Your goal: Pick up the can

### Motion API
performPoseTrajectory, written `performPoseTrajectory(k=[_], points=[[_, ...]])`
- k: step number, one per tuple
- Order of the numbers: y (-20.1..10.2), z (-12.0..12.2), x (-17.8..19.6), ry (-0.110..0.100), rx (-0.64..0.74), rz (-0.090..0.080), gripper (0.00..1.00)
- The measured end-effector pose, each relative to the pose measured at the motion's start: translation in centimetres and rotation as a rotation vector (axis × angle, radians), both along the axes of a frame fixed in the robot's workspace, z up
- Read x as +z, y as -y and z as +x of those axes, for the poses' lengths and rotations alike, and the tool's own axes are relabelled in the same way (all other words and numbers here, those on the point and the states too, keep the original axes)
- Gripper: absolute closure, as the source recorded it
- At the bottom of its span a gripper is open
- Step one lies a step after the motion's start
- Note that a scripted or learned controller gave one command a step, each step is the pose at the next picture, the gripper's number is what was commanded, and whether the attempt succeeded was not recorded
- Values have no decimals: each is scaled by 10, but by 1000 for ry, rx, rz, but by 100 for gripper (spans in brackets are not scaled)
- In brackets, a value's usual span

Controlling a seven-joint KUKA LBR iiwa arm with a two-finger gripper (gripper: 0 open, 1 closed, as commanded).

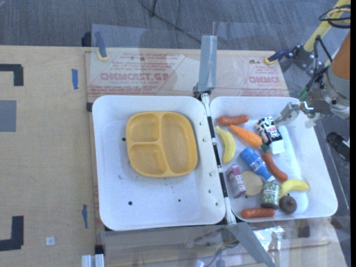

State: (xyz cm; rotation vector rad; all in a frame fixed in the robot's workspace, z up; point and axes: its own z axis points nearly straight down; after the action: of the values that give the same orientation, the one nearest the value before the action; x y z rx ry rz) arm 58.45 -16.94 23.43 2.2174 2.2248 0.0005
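Observation:
A small maroon can (236,181) with a pale label lies on its side at the left front of the right bin (322,166), beside a tan round cookie (252,183). A green-labelled tin (271,193) stands upright just right of the cookie. My gripper (298,117) hovers over the back right of that bin, near a black-and-white cow toy (268,128). It is far from both cans, its fingers are spread apart and nothing is between them.
The right bin also holds two bananas (227,143), a carrot (246,135), several sausages (232,119), a blue bottle (256,163), a white block (276,146) and a brown fruit (287,204). A yellow divided plate (161,143) lies in the left bin (111,193).

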Motion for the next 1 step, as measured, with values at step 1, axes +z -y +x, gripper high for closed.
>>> performPoseTrajectory(k=[1], points=[[39,-24,56,2,-74,-1,0]])
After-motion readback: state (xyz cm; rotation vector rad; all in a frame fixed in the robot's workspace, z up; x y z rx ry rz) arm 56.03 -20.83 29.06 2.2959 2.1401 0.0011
